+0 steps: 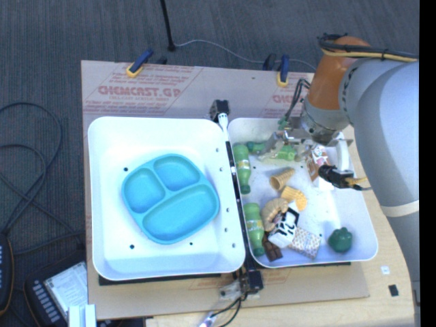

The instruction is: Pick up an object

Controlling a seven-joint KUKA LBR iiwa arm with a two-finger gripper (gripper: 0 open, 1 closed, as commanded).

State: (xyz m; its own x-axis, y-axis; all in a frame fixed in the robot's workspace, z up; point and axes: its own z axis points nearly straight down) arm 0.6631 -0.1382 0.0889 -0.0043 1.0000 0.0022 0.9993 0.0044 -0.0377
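My gripper [291,140] hangs low over the far end of the right bin [361,240], below the orange wrist band. Just under it lies a pale green piece [285,156], and I cannot make out whether they touch. Nearby lie a small green item [257,146], a tan cone [281,178] and a yellow waffle piece [297,197]. Along the bin's left wall lie a green cob-shaped toy [241,163] and a second green one [253,225]. Toward the front are a tan toy [274,211], a black-and-white block [287,225], a patterned packet [306,243] and a dark green pepper [340,239].
The left bin [109,244] holds a blue divided plate [170,197]. Both bins rest on a cardboard sheet [136,90] held by clamps at the far edge. The arm's grey body [392,128] covers the right bin's far right side.
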